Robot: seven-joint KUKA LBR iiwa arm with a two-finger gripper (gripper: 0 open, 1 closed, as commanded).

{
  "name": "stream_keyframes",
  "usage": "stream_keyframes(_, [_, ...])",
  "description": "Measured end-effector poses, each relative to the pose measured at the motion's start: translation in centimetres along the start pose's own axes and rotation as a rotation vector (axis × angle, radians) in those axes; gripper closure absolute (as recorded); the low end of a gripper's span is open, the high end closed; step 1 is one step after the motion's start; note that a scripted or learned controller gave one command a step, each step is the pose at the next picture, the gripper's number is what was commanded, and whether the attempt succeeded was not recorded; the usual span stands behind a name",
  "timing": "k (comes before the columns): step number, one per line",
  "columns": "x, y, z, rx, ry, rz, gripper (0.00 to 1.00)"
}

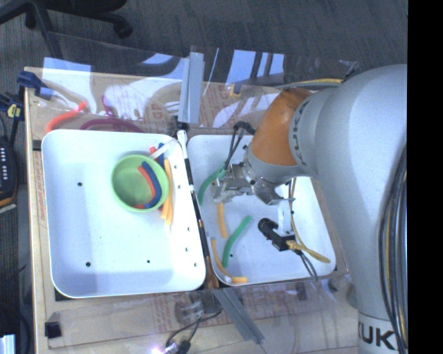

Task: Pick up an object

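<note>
Gripper [225, 187]: lowered into the upper-left part of the right bin [259, 268], wrist bent over it. Whether it is open or closed cannot be told, and nothing is seen held. Task object: none singled out. Judged candidates are the 2 pieces nearest the tool, an orange stick [221, 216] just below it and a green strip [207, 184] beside it, near the bin's left wall. Other stock, same bin: 1 curved green strip [239, 231], 1 yellow stick [221, 263], all flat and apart, probably so a descent from above meets 1 piece alone. Left bin [90, 235]: 1 green bowl [131, 183] nesting red and blue curved pieces, with orange sticks [167, 200] touching its right side; this cluster is likely harder to grasp. Surface: bench [124, 308], brown and printed. Room: dark floor [311, 28], chair base [104, 17].
</note>
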State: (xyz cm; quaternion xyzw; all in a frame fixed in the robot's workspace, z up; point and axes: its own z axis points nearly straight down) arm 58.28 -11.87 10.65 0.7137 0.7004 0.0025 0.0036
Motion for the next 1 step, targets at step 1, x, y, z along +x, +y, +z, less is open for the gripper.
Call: stream_keyframes(1, [0.00,-0.01,0.01,0.000,0.000,-0.001,0.00])
